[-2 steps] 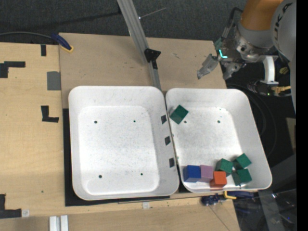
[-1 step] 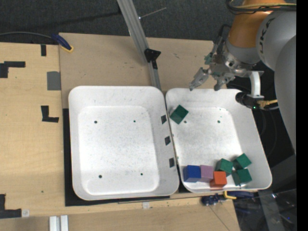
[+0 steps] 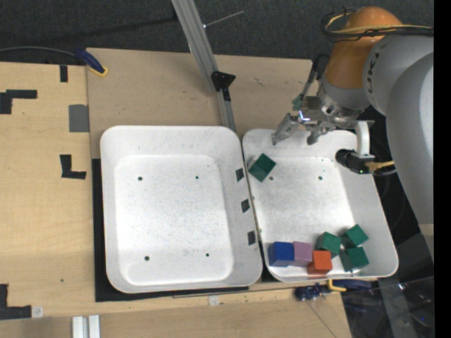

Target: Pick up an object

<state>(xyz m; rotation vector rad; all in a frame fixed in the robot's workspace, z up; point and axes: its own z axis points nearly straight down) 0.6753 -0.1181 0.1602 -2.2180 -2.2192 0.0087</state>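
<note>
Starting at the left of the camera view, the left bin (image 3: 173, 210) is lying bare of blocks, its white floor marked by a few dark dots. Just across the shared wall, the right bin (image 3: 320, 196) is carrying everything worth reaching for. A lone green cube (image 3: 262, 167) is sitting near that bin's far left corner, turned at a diagonal so its corners point along the bin's edges, and it is standing well apart from the rest. Further on, along the near wall, a cluster is crowding together: a blue cube (image 3: 282, 253), a pale purple cube (image 3: 302, 251), an orange cube (image 3: 321, 261), and three more green cubes (image 3: 345, 247) touching or nearly touching one another.

Over the far edge of the right bin, the gripper (image 3: 301, 134) is hanging with its two fingers spread apart and nothing between them. The lone green cube is lying toward the near-left of the gripper, close by, while the cluster is sitting well apart from it at the opposite end of the bin.

Judging from this, the isolated cube is looking like the easier target, since it has free space on all sides. Its diagonal set is probably calling for a wrist turn, so the fingers meet flat faces rather than corners.
</note>
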